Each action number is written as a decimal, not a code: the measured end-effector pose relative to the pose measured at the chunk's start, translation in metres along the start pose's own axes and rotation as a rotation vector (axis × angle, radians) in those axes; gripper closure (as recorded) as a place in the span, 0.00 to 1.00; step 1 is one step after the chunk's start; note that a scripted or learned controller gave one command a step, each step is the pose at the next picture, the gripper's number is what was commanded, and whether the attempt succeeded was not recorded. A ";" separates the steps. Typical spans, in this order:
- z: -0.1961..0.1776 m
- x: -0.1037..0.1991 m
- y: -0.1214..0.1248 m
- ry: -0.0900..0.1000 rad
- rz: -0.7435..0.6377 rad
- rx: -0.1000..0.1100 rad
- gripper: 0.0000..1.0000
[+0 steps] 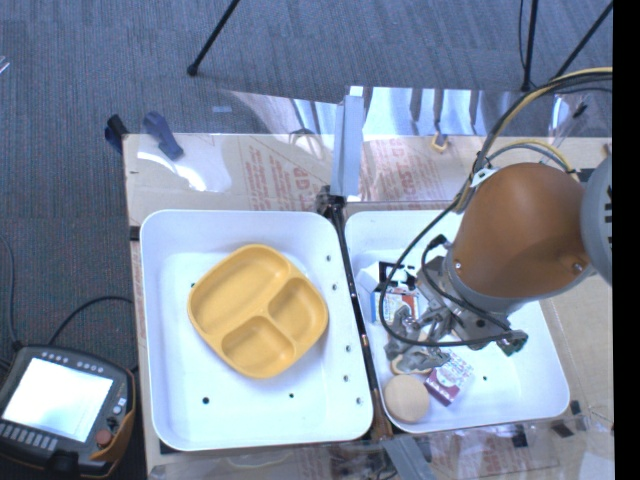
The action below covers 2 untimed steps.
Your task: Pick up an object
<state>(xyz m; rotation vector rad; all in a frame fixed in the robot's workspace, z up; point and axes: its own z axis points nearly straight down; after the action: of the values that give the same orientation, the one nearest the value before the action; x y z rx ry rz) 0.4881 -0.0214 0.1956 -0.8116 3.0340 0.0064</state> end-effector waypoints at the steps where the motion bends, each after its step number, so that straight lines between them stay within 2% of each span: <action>1: -0.009 -0.002 0.001 -0.001 -0.001 -0.001 1.00; 2: -0.018 -0.004 0.002 -0.002 -0.001 -0.003 1.00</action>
<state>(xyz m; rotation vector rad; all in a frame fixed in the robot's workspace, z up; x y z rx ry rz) 0.4901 -0.0174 0.2133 -0.8123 3.0327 0.0111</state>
